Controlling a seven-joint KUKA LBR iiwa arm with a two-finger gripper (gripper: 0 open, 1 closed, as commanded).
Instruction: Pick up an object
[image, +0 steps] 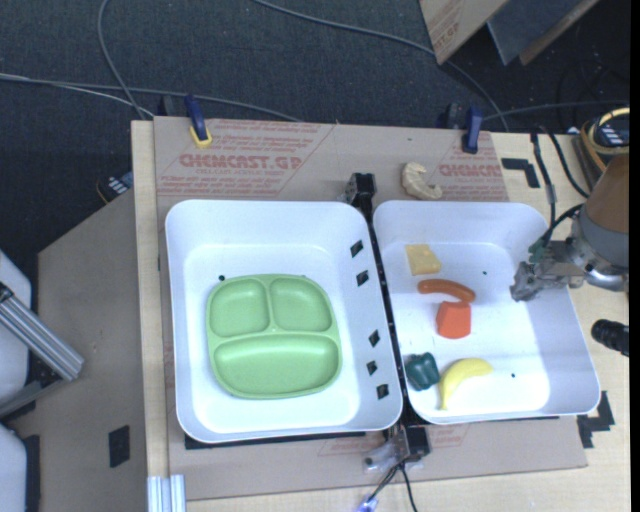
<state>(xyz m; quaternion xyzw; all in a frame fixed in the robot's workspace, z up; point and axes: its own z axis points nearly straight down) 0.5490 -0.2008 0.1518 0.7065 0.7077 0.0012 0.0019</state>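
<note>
A grey arm (606, 250) is seen at three o'clock, rounded and smooth in its casing. Above the wrist it is ringed by a wide band of dull orange-brown (612, 200). At its end a small hand (528, 280) of grey and greenish metal parts is carried, with dark cabling looped nearby.

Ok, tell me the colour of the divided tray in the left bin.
Light green divided tray, clearest in the camera view.

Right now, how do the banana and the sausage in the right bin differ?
The banana is yellow and curved; the sausage is orange-red and nearly straight. The banana lies near the front edge beside a green item; the sausage lies mid-bin, just above a red block. Both are small toy foods lying flat.
</note>
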